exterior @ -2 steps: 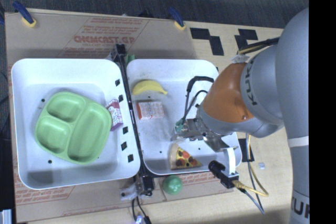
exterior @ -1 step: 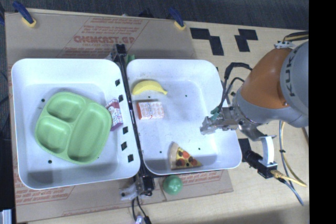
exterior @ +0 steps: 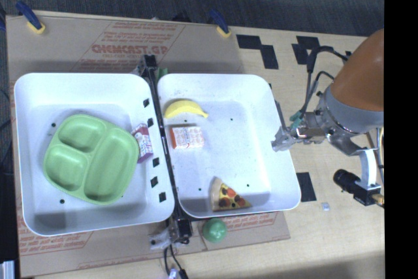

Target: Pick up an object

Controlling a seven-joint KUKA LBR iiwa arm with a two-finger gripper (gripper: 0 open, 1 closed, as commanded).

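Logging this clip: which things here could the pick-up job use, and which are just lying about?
Job:
yellow toy banana
red-and-white packet
toy pizza slice
green divided plastic plate
small wrapper
gripper

Lying about:
green ball
blue clamps

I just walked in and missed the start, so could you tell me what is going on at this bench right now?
A grey and orange robot arm reaches in from the right, its tool hanging by the right rim of the right bin, with nothing visibly held. That bin holds a banana, a small red and white packet and a toy pizza slice. The left bin holds a green divided plate and a small wrapper. A green ball sits on the bench outside the bins.
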